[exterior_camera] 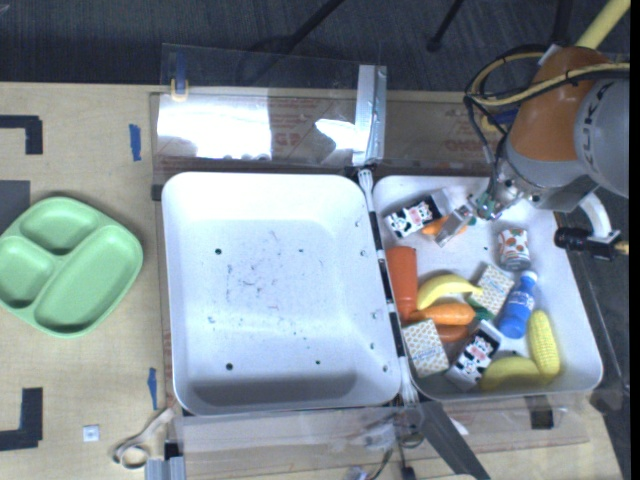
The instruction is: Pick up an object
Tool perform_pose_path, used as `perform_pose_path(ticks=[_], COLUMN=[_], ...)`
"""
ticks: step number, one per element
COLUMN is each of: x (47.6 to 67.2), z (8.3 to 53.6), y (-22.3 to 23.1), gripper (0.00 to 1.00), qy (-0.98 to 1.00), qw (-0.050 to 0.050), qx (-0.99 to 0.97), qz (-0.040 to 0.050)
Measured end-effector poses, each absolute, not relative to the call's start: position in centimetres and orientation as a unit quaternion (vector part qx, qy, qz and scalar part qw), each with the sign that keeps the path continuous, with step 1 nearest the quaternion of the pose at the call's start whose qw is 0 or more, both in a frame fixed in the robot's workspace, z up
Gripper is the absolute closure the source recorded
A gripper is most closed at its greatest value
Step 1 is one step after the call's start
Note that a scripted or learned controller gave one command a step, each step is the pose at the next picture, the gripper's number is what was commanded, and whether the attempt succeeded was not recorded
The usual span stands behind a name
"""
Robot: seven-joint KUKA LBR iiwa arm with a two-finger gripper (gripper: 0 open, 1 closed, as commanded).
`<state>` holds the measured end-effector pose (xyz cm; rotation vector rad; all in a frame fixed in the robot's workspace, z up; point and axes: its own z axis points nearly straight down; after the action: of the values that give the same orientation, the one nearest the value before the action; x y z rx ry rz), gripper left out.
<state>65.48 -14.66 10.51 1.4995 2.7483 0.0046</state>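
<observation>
Your tool point(487, 205) hangs over the right bin point(585, 313), upper right of the frame. You cannot tell its grip. A banana point(446, 290) lies below.

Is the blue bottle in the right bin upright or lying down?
Lying down. The blue bottle rests on its side in the right bin, white cap toward the far end, between the corn cob and the banana.

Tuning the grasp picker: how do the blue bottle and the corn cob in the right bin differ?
The blue bottle is blue with a white cap; the corn cob is yellow all over. The bottle is smooth, while the cob has a bumpy kernel surface. The bottle lies tilted with its cap toward the bin's far side; the cob runs nearly straight along the right wall. Both lie flat, side by side in the right bin.
</observation>
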Motion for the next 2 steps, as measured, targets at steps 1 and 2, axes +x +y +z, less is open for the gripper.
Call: perform_pose_path(ticks=[1, 2], x=[66.46, 66.57], z=[9.62, 10.24], y=[-12.94, -12.77], gripper=[0.0, 1.0], qy=[0.891, 0.892], qw=[-0.001, 0.002], qx=[0.454, 0.452], qz=[-0.0076, -0.0062])
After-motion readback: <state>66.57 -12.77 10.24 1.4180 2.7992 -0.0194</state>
